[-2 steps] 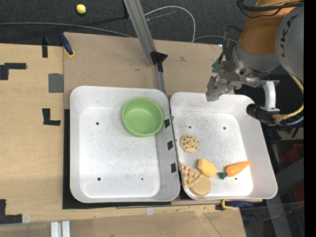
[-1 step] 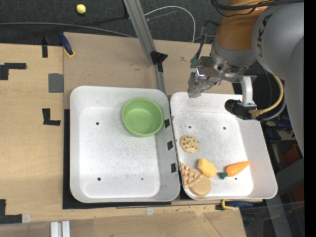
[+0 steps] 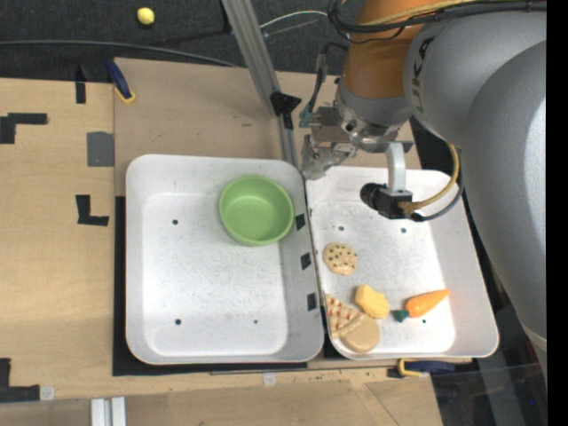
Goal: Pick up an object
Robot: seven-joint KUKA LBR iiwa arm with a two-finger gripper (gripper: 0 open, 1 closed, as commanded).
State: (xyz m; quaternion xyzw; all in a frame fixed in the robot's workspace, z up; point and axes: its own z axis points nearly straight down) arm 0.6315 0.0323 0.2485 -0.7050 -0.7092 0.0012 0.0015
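My gripper (image 3: 318,160) hangs over the far left corner of the right bin (image 3: 461,264), close to the wall between the two bins. Nothing shows between its fingers. In the right bin lie a round cracker (image 3: 340,258), a yellow piece (image 3: 373,302), an orange carrot (image 3: 426,303), a waffle-patterned piece (image 3: 336,310) and a tan round biscuit (image 3: 359,335), all toward the near side. A green bowl (image 3: 256,209) stands upright in the left bin (image 3: 160,264), at its far right.
A slanted metal pole (image 3: 253,43) rises behind the bins, just left of the gripper. A black cable connector (image 3: 386,200) hangs over the right bin. The large grey arm (image 3: 497,105) covers the upper right. A small yellow ball (image 3: 145,15) lies on the dark floor.
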